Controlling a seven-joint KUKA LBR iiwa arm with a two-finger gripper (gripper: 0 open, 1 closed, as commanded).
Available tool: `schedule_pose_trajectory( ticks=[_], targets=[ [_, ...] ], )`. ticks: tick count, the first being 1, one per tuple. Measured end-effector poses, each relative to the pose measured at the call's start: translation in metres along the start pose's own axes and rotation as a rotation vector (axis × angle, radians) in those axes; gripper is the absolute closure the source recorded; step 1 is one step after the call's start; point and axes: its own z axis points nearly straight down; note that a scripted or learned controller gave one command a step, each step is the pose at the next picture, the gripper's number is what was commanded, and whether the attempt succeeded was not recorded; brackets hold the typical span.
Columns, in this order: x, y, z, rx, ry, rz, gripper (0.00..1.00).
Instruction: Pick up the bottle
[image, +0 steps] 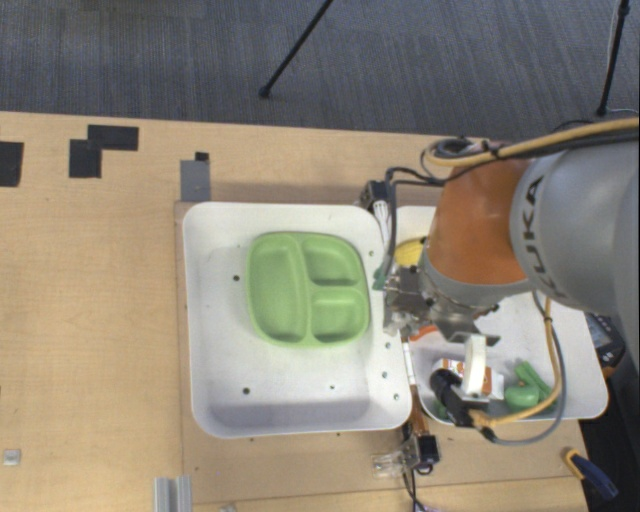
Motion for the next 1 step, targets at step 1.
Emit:
schedule_pose_trajectory(
  ticks=[1],
  targets=[
    [0.0714,-0.0076,-0.0137,0.0,0.001,0.279,1.0]
  ],
)
